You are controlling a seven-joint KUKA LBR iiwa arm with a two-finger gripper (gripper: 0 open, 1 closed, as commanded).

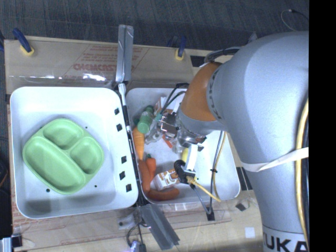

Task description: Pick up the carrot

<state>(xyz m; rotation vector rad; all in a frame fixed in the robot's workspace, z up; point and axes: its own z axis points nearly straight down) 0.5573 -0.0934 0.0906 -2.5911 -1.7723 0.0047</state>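
Grey arm (268,114) is hanging over the right bin (228,188).
Its claw (165,127) is hiding its grip; cannot tell. Carrot (148,169) is lying by the divider, crowded, so wrong toy might be getting grabbed.

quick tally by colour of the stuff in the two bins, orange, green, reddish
Orange: 2, the pale carrot and the darker carrot
Green: 2, the divided plate and the green item
Reddish: 1, the sausage
Total: 5, leaving out a small packet and things hidden under the arm.
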